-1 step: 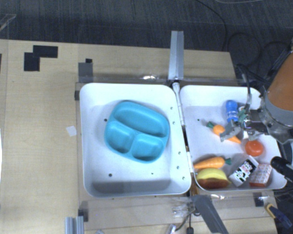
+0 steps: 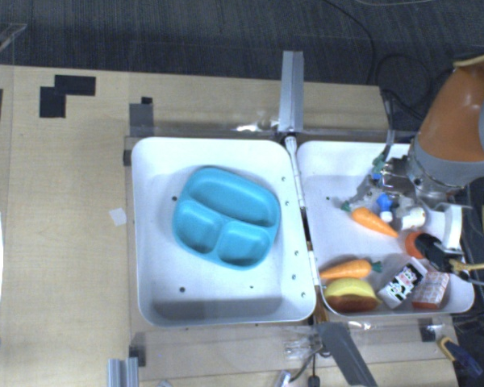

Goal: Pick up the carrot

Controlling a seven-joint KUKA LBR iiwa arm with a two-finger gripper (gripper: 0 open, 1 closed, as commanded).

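The metal two-finger gripper (image 2: pixel 363 204) sits clamped on the tapered orange carrot (image 2: pixel 373 222), well right of the blue divided plastic tray (image 2: pixel 225 216).

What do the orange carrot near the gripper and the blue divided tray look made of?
The orange carrot looks like smooth moulded plastic, a toy: uniform colour, faint sheen. The blue divided tray also looks like plastic, matte to satin, with rounded moulded compartments. Neither can be confirmed by look alone.
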